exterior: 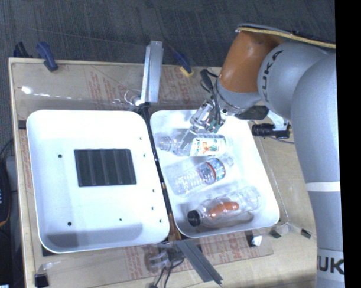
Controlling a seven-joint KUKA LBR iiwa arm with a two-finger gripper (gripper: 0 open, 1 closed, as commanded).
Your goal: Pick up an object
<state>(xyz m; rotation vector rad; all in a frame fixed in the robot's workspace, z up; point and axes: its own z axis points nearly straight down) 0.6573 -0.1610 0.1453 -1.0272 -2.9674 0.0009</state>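
Two white bins (50, 124) sat side by side; the gripper (207, 120) hovered at the right bin's twelve o'clock above three bottles (202, 174), its state unclear.

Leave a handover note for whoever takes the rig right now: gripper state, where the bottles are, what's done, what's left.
Gripper: low over the far end of the right bin, at the bottle with the colourful label; whether it grips anything can't be told.
Things: three clear bottles in the right bin. The labelled one lies farthest, the water bottle in the middle, the black-capped bottle nearest. Left bin has a dark rectangular panel.
Done: arm positioned over the bottles.
Left: confirm a grasp, lift one object.
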